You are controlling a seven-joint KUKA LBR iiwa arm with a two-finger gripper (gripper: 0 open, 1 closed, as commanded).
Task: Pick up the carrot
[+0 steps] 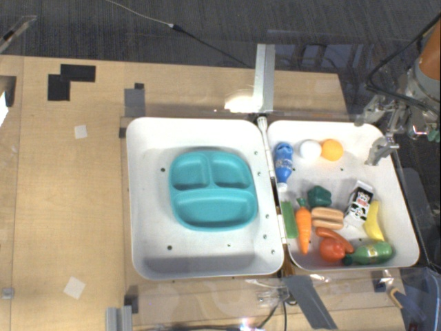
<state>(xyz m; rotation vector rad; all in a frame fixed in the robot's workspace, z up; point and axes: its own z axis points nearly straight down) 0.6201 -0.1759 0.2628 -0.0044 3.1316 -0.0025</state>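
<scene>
My two-finger metal gripper [383, 138] hangs at the far right corner of the right-hand shallow white bin [411, 216], above its rim, with nothing between its fingers; whether they are spread or closed I cannot tell from this angle. My grey arm with its orange band [428, 64] comes in from the upper right edge.

Nearest to my gripper, in the bin's far end, lie a small orange ball [332, 149], a white egg-shaped piece [310, 149] just beside it, and a blue plastic bottle [282, 161] lying along the left wall. Farther down the bin sits a dark green pepper-like toy [318, 196], and to its right a small white carton with black markings [359, 203] next to a yellow toy banana [373, 223].

The orange toy carrot with a green top [303, 229] lies well apart from my gripper, in the near left part of this bin, its tip pointing toward the near edge. A flat green piece [287, 218] lies just beside it on the left, a toy hot dog in a bun [327, 217] touches it on the right, and a red tomato-like toy [332, 247] and a green cucumber-like toy [371, 254] sit near the front wall.

The left-hand shallow white bin [148, 250] holds a teal plastic divided plate [212, 188].
</scene>
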